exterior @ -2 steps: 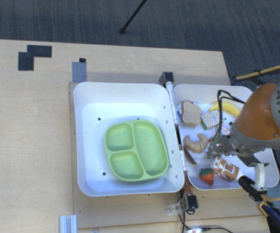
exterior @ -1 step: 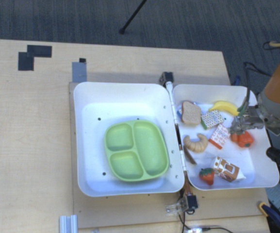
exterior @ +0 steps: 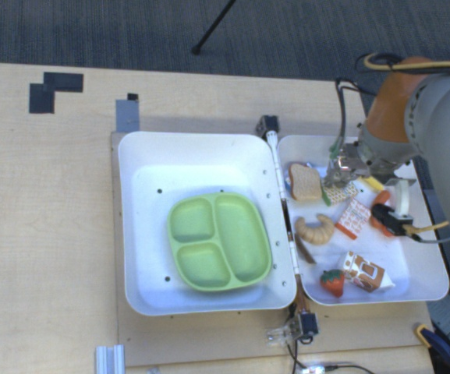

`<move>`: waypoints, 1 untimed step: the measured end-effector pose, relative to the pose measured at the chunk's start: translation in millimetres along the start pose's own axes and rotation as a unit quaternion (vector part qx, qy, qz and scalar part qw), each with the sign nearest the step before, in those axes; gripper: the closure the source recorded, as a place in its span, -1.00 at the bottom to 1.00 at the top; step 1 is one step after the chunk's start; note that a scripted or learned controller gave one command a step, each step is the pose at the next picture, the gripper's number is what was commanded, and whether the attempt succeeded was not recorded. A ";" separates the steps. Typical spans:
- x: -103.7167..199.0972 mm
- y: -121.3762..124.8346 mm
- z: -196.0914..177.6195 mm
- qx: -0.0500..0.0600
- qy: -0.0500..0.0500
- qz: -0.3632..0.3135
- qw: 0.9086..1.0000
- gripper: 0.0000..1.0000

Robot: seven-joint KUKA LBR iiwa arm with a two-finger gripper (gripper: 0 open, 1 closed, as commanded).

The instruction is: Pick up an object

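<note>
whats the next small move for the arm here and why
Probably a short drop straight down. The gripper hangs low over the right bin, beside the slice of bread and just above a green-and-white packet, with nothing seen held, so the packet looks like the closest pick.

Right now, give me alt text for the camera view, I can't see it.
A grey robot arm reaches from the right into the right bin, its gripper low among toy foods: bread slice, croissant, strawberry. The left bin holds a green divided plate.
</note>
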State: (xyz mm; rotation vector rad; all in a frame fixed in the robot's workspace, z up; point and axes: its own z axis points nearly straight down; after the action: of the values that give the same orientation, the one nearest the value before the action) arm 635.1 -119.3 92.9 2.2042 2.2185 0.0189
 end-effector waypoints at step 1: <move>-64.1 -16.3 -46.6 0.007 0.000 0.001 1.000 1.00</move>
State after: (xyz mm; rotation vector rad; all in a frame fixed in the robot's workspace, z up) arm 618.3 -183.4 139.2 2.2140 2.2224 0.0028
